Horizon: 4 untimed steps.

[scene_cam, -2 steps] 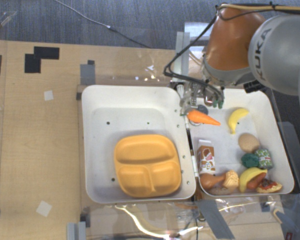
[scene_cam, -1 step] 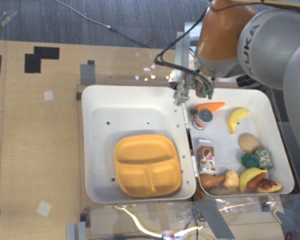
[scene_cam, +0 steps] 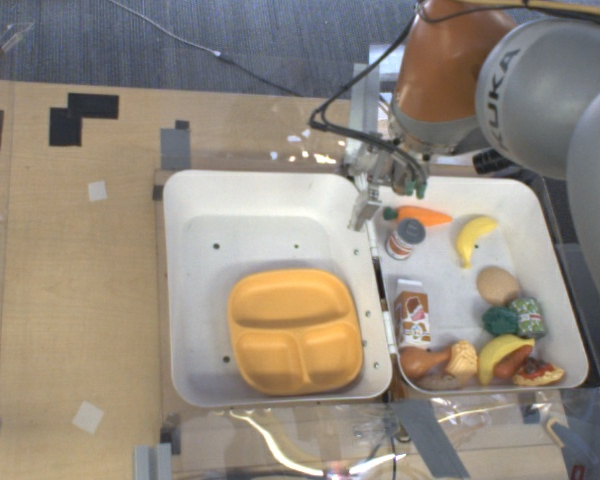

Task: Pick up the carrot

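step: approach, carrot not yet grasped | carrot (scene_cam: pixel 424 216) in right bin, just right of gripper (scene_cam: pixel 372 200) | gripper grip state: cannot tell | next: shift toward carrot, descend, close across it

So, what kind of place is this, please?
Probably a robotics lab bench for pick-and-place tests: a KUKA arm over two white bins, toy food such as a carrot, and black marker shapes on the board.
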Motion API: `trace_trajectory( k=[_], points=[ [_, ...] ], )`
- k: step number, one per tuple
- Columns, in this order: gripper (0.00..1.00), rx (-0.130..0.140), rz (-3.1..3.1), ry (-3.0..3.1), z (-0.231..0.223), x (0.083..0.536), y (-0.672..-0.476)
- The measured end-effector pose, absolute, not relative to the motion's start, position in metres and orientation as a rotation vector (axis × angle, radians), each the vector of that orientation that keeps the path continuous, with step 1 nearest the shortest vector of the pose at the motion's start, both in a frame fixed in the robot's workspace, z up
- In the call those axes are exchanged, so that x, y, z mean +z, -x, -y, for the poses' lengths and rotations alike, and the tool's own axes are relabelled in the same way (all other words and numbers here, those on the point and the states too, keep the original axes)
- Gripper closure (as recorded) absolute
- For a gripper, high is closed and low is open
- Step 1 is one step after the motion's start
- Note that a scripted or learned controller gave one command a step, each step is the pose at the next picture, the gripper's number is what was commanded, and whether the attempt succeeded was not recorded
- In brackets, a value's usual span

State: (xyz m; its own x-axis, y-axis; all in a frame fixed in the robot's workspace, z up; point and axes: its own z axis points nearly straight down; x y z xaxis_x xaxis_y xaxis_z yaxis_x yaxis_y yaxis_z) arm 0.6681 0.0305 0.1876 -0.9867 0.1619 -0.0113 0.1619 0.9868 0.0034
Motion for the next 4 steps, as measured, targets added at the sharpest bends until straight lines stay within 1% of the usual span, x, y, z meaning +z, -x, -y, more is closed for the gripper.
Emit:
trace_trajectory(
  k=[1,2,3,4],
  points=[
    [0.00,0.001,-3.123,-0.257,-0.010,0.187,-0.605],
    [0.00,-0.001,-3.129,-0.111,0.041,0.217,-0.515],
    [0.00,0.002,-3.086,-0.545,0.067,0.186,-0.594],
    [0.00,0.007,-2.992,-0.877,0.088,0.114,-0.636]
  ],
)
